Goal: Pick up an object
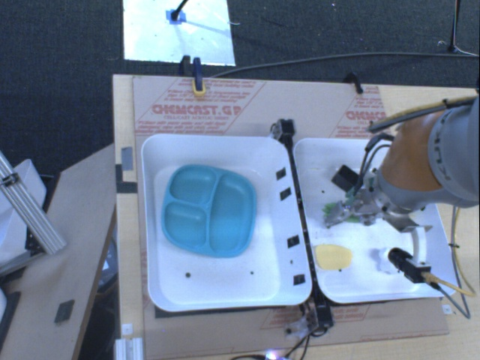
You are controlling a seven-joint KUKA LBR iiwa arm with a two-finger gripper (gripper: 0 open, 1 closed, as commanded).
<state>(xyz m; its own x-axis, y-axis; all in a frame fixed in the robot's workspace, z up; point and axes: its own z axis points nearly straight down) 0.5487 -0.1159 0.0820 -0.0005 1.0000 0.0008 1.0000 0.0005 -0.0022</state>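
Observation:
My gripper (pixel 351 210) is low inside the right bin (pixel 315 160), near that bin's middle, with the grey arm reaching in from the right. A small green object (pixel 331 213) lies right at the gripper's left tip, touching it or very nearly. In front of it, a flat pale yellow piece (pixel 333 257) rests on the bin floor. A small black block (pixel 344 178) lies just behind the gripper.
The left bin (pixel 161 276) holds a blue divided plate (pixel 208 210). A black-clipped divider (pixel 294 216) separates the two bins. The arm's wrist covers the right part of the right bin.

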